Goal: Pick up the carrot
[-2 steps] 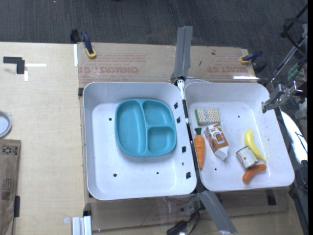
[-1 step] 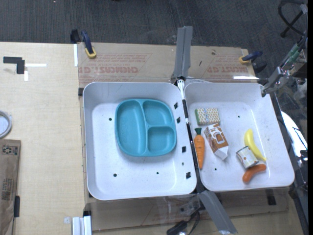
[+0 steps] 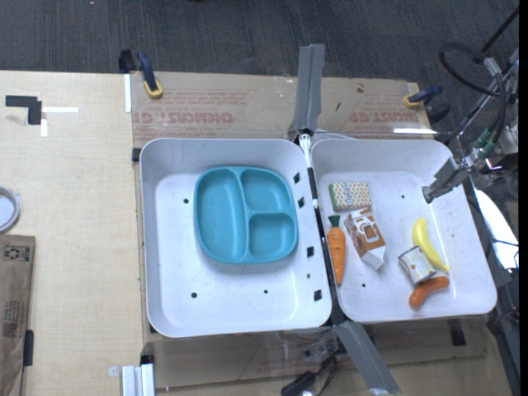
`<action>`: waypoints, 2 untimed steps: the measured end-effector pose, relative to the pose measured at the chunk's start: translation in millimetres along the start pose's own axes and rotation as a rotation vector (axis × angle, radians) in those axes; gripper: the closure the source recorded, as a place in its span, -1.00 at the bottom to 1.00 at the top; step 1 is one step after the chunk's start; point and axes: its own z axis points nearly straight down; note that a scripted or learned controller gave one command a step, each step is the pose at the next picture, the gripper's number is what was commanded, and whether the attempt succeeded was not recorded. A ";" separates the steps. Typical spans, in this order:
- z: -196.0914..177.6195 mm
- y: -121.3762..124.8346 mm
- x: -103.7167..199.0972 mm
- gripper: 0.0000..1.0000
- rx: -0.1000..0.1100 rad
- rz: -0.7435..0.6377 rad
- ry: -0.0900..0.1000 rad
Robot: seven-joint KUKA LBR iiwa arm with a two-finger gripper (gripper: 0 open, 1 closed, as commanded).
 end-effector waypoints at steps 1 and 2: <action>-18.0 6.3 31.1 -1.00 -0.003 -0.064 -0.002; -26.6 7.8 30.5 1.00 -0.003 -0.065 -0.004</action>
